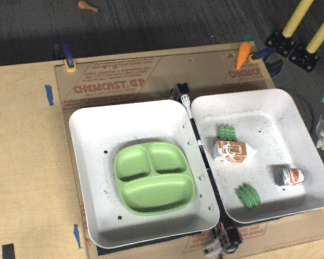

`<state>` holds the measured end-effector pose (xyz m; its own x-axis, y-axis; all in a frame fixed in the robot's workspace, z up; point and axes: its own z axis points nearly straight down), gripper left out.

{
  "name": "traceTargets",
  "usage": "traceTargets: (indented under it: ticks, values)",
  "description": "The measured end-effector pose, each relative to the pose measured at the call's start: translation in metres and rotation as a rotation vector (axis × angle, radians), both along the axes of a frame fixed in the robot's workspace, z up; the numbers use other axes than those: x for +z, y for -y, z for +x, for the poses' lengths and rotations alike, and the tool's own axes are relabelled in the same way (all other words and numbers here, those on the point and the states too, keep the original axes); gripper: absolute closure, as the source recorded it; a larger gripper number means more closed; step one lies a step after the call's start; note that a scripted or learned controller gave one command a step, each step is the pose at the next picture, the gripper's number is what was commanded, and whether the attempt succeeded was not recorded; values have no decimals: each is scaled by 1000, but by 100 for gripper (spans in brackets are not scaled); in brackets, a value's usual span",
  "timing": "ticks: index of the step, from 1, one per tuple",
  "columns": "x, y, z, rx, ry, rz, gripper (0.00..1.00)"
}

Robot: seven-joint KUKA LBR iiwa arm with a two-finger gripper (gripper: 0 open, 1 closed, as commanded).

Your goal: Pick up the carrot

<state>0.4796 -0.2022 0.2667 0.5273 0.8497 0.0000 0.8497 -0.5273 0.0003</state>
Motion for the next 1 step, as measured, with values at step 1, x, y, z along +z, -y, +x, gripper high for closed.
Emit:
traceTargets:
  ticks: [1]
  values:
    - [-22, -74, 0, 76, -3, 2, 100]
